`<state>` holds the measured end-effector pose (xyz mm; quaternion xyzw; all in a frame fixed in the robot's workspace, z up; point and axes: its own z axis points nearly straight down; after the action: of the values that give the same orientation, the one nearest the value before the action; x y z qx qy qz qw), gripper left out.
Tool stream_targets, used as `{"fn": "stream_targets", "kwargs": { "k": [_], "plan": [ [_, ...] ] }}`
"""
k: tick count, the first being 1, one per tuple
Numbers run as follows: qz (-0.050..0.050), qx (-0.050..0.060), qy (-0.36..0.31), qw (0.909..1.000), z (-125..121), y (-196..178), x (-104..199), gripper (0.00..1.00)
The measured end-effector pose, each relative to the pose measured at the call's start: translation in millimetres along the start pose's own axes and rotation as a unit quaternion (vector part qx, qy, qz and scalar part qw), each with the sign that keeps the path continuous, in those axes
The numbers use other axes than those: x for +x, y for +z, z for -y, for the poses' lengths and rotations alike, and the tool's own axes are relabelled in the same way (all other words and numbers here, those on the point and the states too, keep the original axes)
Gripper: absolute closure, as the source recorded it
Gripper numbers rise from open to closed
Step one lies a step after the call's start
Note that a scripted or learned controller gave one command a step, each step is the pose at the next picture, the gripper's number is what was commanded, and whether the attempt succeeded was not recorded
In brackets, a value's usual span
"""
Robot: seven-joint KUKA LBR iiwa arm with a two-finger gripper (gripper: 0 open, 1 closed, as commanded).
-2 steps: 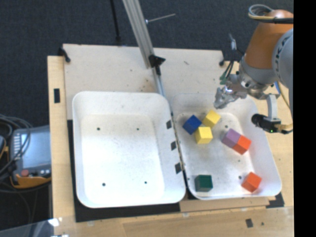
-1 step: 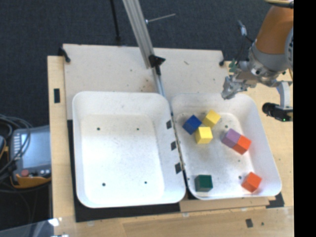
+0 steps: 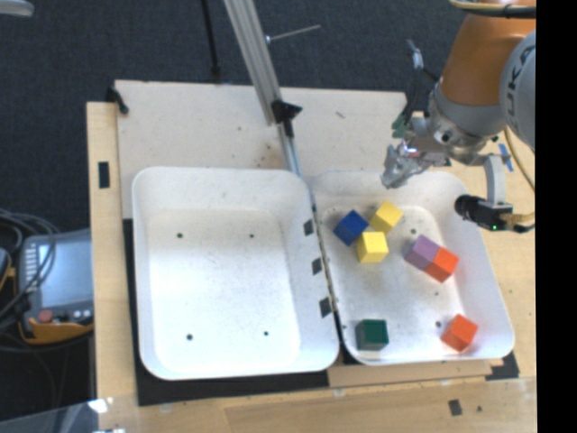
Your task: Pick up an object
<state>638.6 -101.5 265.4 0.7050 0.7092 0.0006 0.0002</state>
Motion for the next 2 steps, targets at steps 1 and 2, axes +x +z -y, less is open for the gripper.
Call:
{"fn": "stream_targets", "kwargs": {
  "k": [1, 2],
  "plan": [
    [0.0, 0.0, -0.001, 1.0, 14.4, 6.4, 59.7, 1.0],
    [0.0, 0.001, 0.0, 1.0, 26.2, 19.6, 104.0, 1.0]
  ]
}}
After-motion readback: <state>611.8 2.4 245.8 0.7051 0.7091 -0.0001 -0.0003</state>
